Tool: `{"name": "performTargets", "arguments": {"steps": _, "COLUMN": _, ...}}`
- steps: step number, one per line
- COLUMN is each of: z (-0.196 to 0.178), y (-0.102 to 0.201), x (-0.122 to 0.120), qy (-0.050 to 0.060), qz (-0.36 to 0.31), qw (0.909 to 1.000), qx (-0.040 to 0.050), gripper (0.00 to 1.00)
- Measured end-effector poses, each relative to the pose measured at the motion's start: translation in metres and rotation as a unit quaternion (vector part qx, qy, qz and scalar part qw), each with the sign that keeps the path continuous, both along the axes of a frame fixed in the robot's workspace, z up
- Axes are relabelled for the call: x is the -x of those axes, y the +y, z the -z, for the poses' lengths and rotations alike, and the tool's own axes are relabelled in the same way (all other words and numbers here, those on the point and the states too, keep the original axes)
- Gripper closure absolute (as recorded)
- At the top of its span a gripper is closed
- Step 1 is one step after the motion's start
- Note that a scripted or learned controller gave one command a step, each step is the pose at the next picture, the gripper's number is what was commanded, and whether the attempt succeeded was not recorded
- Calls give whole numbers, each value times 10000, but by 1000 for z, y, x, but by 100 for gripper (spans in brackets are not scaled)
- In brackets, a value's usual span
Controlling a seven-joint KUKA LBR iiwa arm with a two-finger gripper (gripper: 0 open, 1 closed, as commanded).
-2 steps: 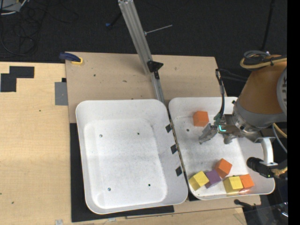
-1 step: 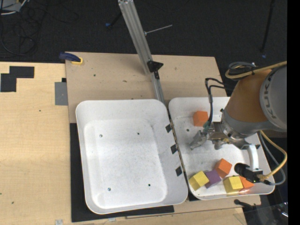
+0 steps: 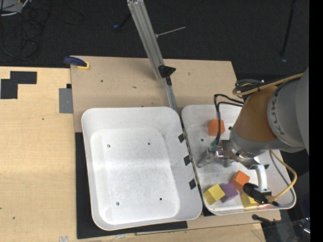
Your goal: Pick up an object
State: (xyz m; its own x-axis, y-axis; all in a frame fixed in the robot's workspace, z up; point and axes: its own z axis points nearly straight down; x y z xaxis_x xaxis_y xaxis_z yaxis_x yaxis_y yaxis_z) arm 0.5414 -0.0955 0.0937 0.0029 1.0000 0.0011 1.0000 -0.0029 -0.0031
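End effector point(image 3: 206, 158) low in right bin point(image 3: 194, 117) (blocks lie scattered).

Even overhead lighting, moderately bright on the bench point(image 3: 151, 79), floor beyond it nearly black. Both white bins point(image 3: 136, 165) look bright but not clipped, with fine sensor grain on their floors. Shadows soft and short, darkest under the arm point(image 3: 262, 122) in the right bin point(image 3: 202, 135). Frame is soft overall, low resolution; gripper point(image 3: 214, 153) area is probably motion-blurred, hard to resolve. No obvious edge distortion.
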Motion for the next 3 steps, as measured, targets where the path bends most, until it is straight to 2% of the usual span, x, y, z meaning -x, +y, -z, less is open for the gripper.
{"name": "performTargets", "arguments": {"steps": 1, "z": -10, "y": -3, "x": 1, "qy": 11, "qz": 46, "qw": 10000, "qx": 0, "gripper": 100}}
{"name": "performTargets", "arguments": {"steps": 2, "z": -52, "y": -3, "x": 1, "qy": -17, "qz": 21, "qw": 10000, "qx": 3, "gripper": 100}}
{"name": "performTargets", "arguments": {"steps": 3, "z": -111, "y": -12, "x": 3, "qy": -32, "qz": 15, "qw": 10000, "qx": 9, "gripper": 100}}
